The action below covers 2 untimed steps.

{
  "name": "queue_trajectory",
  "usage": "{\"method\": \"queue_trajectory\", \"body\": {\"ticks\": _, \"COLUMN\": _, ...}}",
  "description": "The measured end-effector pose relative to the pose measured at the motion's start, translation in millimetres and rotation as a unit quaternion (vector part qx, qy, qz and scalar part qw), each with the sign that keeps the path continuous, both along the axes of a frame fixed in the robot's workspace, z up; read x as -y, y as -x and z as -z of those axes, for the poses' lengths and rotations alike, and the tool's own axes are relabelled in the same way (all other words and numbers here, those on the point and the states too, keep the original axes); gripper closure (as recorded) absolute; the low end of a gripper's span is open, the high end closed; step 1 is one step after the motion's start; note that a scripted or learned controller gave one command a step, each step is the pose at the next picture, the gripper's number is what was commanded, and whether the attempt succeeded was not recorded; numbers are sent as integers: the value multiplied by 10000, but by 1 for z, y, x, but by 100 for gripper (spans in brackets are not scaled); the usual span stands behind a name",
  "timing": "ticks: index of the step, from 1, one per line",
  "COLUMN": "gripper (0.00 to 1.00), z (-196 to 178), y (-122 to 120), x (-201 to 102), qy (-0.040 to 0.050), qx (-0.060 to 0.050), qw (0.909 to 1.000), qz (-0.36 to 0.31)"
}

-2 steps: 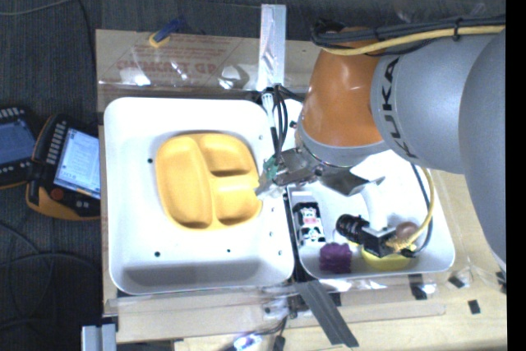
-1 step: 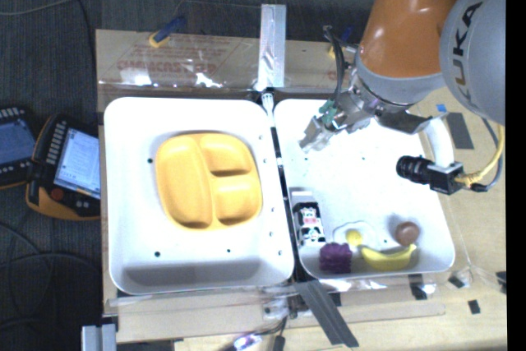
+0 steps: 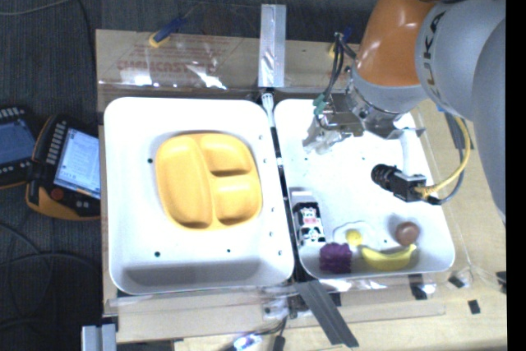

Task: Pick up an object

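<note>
Desk [image 3: 123, 62]: brown board surface carrying two shallow white bins side by side; clear plastic sheet with red print lying at far left.
Left bin [image 3: 131, 251]: white, rounded corners; holds one yellow divided tray.
Yellow tray [image 3: 209, 179]: three compartments, lying flat near the bin's centre, well apart from the walls.
Right bin [image 3: 436, 251]: white; objects gathered along the near wall and near-left corner.
Small carton [image 3: 307, 224]: black and white, cow print on its face, lying against the left wall of the right bin.
Purple object [image 3: 334, 256]: rounded, grape-like, just right of the carton, at the near wall.
Banana [image 3: 387, 257]: yellow, lying along the near wall, right of the purple object.
Small yellow piece [image 3: 354, 237]: just beyond the banana's left end.
Brown round object [image 3: 406, 233]: just beyond the banana's right end; kind not discernible.
Arm [image 3: 460, 29]: grey with an orange band, entering from the right, above the far part of the right bin.
Gripper [image 3: 322, 136]: jaws low over the far-left part of the right bin, well apart from the objects at the near wall; nothing seen between the jaws; released or clenched state not discernible.
Black cylinder [image 3: 394, 179]: mounted beside the wrist, yellow cable attached.
Handheld pendant [image 3: 66, 168]: left of the desk, on dark carpet.
</note>
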<state>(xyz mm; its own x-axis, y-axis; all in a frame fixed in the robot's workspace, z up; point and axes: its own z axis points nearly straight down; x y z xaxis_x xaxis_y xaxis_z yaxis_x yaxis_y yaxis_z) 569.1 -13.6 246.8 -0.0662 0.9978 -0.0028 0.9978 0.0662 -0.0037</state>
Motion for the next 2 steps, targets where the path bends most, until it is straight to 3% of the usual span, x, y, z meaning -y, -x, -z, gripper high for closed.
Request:
{"method": "queue_trajectory", "body": {"ticks": 1, "gripper": 100, "z": 16, "y": -73, "x": 86, "qy": 7, "qx": 12, "qw": 9956, "qz": -932}}
{"method": "queue_trajectory", "body": {"ticks": 2, "gripper": 100, "z": 40, "y": -78, "x": -3, "qy": -7, "qx": 3, "qw": 9988, "qz": -483}}
